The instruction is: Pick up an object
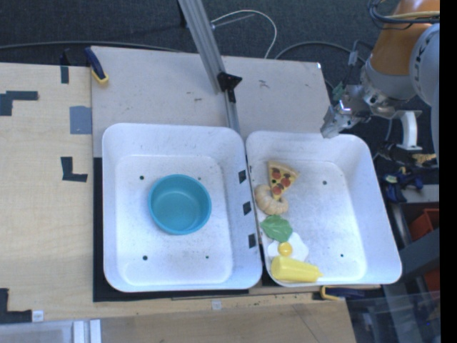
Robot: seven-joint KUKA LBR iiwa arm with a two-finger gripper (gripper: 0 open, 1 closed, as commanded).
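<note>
Pale wooden bench with a grey board on it carried two shallow white plastic bins side by side, dark carpet behind. Right white bin held the candidate objects, all bunched along its left wall, at about 9 o'clock from the bin's centre. Top of the line: small toy pizza slice with red dots. Just below, touching it: tan doughnut-like toy pastry. Below that: green leafy toy piece, then white fried-egg toy with yellow yolk, then yellow wedge-shaped plastic toy at the bin's 7 o'clock corner. Nothing was lifted; all lay on the bin floor.

Left white bin held a round blue plastic bowl, upright, near its centre.

Grey arm with orange band came in at 2 o'clock. Two-finger gripper hung over the right bin's far rim, at 1 o'clock from the toys, well apart from them. Couldn't tell whether it was spread or pressed together; too small and blurred.

Slanted grey metal pole crossed at 12 o'clock, ending near where the bins met.
</note>
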